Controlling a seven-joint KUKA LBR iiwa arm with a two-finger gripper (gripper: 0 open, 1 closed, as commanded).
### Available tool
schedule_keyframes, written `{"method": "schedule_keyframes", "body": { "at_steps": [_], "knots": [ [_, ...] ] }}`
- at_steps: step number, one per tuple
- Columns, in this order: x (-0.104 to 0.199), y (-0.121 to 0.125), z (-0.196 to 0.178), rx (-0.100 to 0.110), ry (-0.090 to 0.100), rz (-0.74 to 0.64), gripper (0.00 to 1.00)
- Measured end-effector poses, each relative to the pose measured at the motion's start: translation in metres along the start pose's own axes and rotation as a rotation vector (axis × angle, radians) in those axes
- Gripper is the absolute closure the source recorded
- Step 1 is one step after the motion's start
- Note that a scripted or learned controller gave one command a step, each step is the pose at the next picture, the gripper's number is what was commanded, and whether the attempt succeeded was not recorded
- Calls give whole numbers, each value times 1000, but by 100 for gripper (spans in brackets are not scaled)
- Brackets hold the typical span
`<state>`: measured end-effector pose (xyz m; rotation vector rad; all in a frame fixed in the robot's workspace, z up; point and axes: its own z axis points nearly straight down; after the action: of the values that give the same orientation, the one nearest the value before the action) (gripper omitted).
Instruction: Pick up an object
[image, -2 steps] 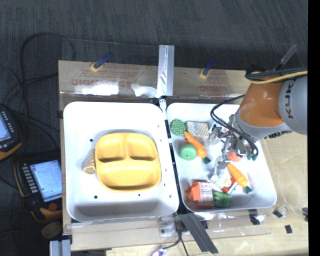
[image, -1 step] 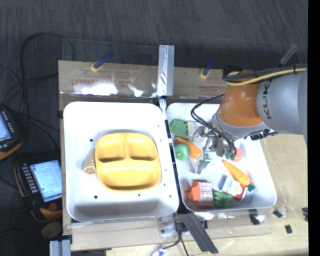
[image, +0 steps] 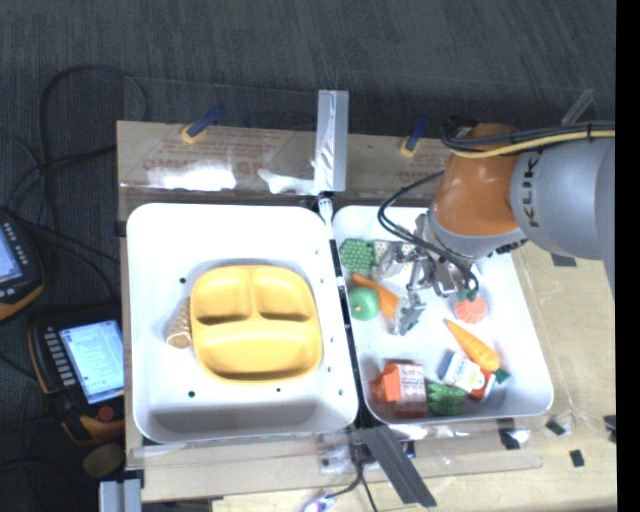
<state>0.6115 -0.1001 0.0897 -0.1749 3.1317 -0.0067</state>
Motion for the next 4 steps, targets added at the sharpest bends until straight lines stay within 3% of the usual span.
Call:
{"method": "schedule_keyframes", "body": {
  "at_steps": [1,2,3,4],
  "knots": [
    [-11,-2,0,-2,8,17,0],
    [42,-20,-1,0,-7,46,0],
    [26,6,-1,4,-9,-32,0],
    [64,1,-2,1,-13,-64,0]
  ]
}}
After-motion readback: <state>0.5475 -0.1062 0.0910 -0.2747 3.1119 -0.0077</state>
